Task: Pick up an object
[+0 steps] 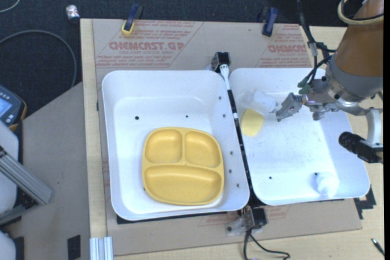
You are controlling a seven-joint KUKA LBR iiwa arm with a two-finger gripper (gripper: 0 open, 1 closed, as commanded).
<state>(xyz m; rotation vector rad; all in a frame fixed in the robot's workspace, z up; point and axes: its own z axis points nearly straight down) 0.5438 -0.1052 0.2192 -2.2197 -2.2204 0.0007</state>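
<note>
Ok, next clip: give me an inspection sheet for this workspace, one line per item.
Surface: two white bins, left bin and right bin, on a cardboard-covered bench.
Job's things: yellow divided tray in left bin; yellow round piece, clear plastic piece, small white item in right bin.
Clutter: nothing seen.
Grippers: pincer above right bin; grip unclear.
Cables: along bin divider; black loops on the floor.
Surroundings: dark carpet, clamps.
</note>
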